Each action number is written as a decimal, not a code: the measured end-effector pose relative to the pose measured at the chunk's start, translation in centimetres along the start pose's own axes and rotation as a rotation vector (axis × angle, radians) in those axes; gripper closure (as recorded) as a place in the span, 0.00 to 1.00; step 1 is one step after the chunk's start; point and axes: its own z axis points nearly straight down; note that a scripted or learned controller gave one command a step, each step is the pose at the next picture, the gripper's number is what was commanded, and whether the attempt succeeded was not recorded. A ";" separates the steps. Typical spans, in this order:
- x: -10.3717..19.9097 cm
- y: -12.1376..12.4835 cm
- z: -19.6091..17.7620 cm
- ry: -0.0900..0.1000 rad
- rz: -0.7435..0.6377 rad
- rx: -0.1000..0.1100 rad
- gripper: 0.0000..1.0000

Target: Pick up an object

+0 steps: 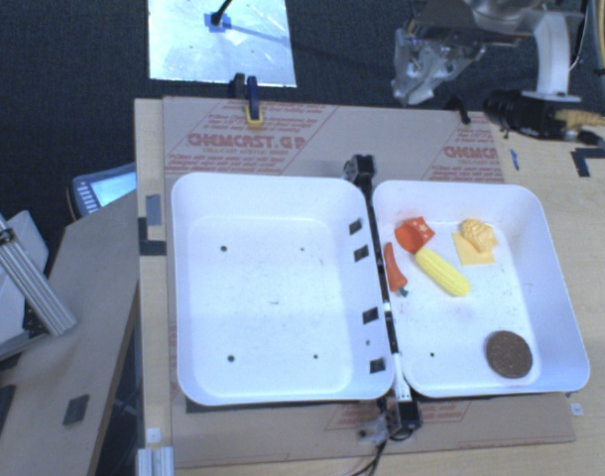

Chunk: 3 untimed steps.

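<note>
The gripper [422, 72] hangs high at the top of the frame, right of centre, above the far edge of the counter [312, 132] and well apart from both bins. Whether the jaws are released or clenched I cannot tell from here; the tip is a pale blur against the dark floor, and nothing shows between them.

Down in the right bin [555, 266], every candidate lies untouched. A yellow corn cob [442, 272] lies slantwise near the middle. Just above it to the left is a red-orange piece [415, 234], and a slim orange carrot [393, 267] lies along the bin's left wall. To the right of the cob, a pale yellow slice [474, 251] lies with a small golden lump [477, 233] at its upper edge. A brown round disc [508, 354] sits alone toward the lower right corner.

The left bin [183, 266] offers nothing to grasp.

So, by my reading, the pick is barely begun: nothing lifted, no descent made. All of it is left: travel over the right bin, come down, close, raise.
</note>
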 end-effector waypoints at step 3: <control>5.1 -0.8 -0.1 0.004 -0.016 0.003 1.00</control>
